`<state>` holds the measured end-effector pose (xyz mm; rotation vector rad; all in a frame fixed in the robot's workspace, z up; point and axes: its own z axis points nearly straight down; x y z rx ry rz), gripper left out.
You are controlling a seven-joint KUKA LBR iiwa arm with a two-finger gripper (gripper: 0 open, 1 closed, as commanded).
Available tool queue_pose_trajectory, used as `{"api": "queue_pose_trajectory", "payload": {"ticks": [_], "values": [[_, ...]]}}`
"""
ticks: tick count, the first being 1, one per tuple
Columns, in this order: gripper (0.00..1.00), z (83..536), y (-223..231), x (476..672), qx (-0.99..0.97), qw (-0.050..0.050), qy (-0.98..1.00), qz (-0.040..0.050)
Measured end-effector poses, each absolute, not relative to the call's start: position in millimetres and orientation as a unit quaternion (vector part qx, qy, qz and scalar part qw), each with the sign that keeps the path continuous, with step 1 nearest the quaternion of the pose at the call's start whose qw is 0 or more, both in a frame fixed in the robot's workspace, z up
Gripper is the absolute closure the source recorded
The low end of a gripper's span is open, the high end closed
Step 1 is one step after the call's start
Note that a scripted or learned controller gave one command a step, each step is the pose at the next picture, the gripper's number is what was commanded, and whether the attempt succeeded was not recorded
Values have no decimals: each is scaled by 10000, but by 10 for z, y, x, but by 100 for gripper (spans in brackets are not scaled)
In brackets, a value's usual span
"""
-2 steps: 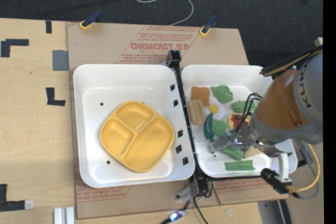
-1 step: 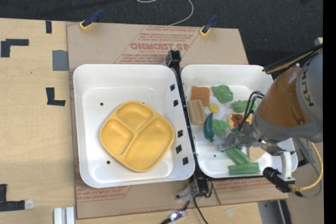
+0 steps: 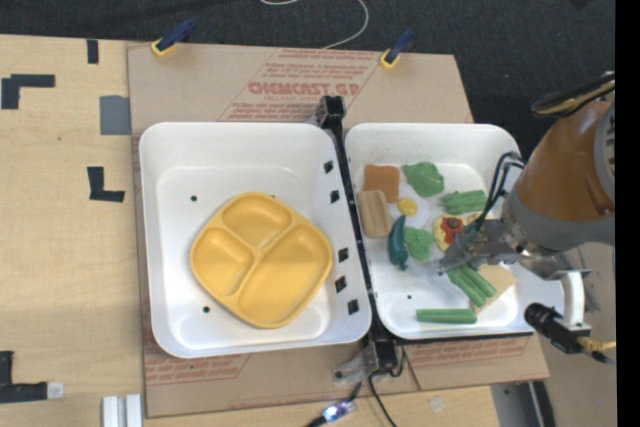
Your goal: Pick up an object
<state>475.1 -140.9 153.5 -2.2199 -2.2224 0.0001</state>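
Note:
The right bin (image 3: 440, 137) holds several toy foods: a brown block (image 3: 381, 179), a tan piece (image 3: 373, 212), a green leafy piece (image 3: 424, 178), a small yellow piece (image 3: 408, 207), a dark teal pepper (image 3: 398, 243), a yellow-green and red cluster (image 3: 432, 237), a green piece (image 3: 464, 201), a ridged green piece (image 3: 471, 283) and a long green bean (image 3: 446, 316). My gripper (image 3: 462, 253) reaches in from the right, low over the right side of this bin, its tips between the red cluster and the ridged green piece. Nothing shows between its tips.
A yellow sectioned plate (image 3: 262, 258) lies in the left bin (image 3: 170, 165). A black divider (image 3: 346, 215) runs between the bins. The bulky arm (image 3: 565, 185) covers the right bin's right rim. Both bins rest on cardboard (image 3: 300, 85), and a cable (image 3: 320, 0) lies behind.

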Motion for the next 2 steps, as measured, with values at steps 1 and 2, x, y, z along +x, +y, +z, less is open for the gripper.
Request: {"api": "queue_pose_trajectory", "payload": {"ticks": [1,2], "values": [[100,2030,-1492,4810,-7068,-2,-7074,2],[100,2239,-1487,4812,-7066,10,-7076,7]]}}
